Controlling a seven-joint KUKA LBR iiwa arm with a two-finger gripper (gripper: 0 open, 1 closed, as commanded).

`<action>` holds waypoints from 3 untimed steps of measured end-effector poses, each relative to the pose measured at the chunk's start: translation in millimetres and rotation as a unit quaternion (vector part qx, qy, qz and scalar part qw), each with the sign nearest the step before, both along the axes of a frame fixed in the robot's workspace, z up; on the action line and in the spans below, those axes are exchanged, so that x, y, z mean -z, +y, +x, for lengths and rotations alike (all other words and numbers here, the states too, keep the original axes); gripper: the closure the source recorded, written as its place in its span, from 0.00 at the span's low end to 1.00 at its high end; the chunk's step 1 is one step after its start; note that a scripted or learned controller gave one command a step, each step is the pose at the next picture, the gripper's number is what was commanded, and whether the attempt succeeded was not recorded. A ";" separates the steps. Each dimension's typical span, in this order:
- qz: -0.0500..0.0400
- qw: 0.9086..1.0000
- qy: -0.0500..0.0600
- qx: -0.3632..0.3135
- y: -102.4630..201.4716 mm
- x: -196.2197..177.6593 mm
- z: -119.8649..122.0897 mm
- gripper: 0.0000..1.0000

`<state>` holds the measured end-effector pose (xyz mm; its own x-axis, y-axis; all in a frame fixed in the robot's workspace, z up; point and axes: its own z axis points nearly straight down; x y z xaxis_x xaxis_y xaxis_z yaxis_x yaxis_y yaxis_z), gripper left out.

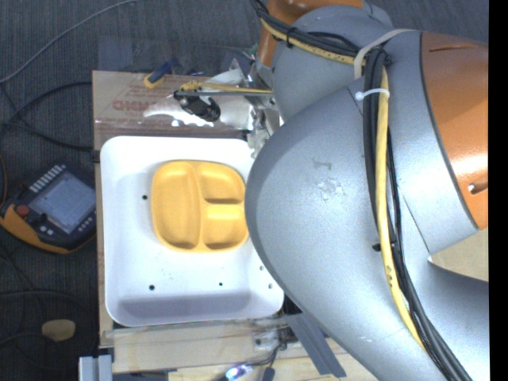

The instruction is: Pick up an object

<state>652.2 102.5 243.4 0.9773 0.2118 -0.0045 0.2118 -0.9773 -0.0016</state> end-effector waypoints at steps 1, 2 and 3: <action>-0.001 1.000 0.001 -0.016 40.2 100.7 -14.2 1.00; -0.003 1.000 0.000 -0.003 -58.5 60.2 -12.0 1.00; -0.001 1.000 0.001 0.002 4.0 122.2 -14.5 1.00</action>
<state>637.7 106.4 121.1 0.9783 0.2071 -0.0063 0.2071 -0.9783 -0.0008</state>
